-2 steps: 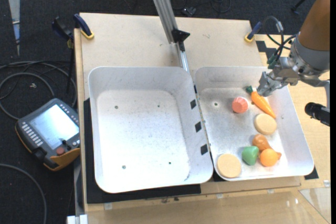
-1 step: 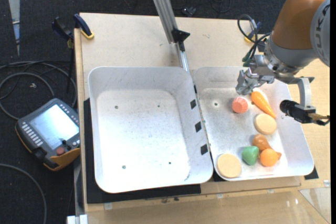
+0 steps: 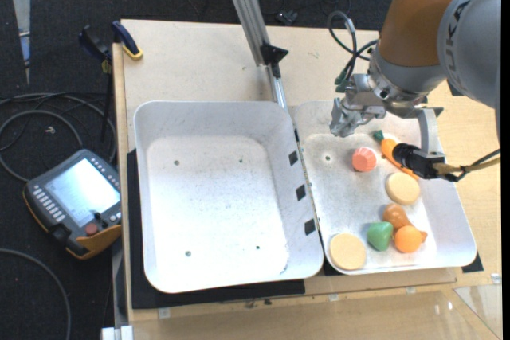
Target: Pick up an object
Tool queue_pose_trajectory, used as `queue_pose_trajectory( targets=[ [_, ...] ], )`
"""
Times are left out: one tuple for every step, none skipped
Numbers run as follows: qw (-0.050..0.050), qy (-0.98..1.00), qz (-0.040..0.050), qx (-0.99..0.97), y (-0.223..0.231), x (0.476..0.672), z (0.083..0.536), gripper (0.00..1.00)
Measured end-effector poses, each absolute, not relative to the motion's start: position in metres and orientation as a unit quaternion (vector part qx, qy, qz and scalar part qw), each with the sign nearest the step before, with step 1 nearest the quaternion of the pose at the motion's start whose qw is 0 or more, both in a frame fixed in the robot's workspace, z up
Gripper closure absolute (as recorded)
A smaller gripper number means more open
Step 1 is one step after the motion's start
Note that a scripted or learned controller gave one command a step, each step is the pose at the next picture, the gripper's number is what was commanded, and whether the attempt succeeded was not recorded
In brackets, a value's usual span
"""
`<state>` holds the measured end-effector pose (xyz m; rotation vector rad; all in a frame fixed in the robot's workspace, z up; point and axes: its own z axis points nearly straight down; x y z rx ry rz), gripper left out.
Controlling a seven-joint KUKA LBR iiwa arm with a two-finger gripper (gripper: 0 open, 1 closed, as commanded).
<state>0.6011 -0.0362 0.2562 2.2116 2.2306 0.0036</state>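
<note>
My gripper (image 3: 345,123) hangs over the far left part of the right bin (image 3: 446,239), with nothing visibly held in it. A pink-red round object (image 3: 364,159) lies just to its lower right. Beyond that lie an orange carrot-like piece (image 3: 396,151) and a small green bit (image 3: 378,137). Nearer the front are a pale yellow ball (image 3: 402,188), a brown-orange piece (image 3: 395,213), a green pepper-like object (image 3: 380,235), an orange ball (image 3: 408,239) and a tan flat disc (image 3: 347,250).
The left bin (image 3: 151,131) sits beside the right one on the wooden bench. A metal post (image 3: 247,4) slants up behind the bins. A teach pendant (image 3: 76,203) lies on the floor at left. Cables trail from the arm (image 3: 434,20) at right.
</note>
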Motion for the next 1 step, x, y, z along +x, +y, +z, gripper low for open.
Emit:
queue_pose_trajectory(
  targets=[
    [0.0,0.71,0.0015,0.704,0.0202,0.6147,0.2593,1.0]
  ],
)
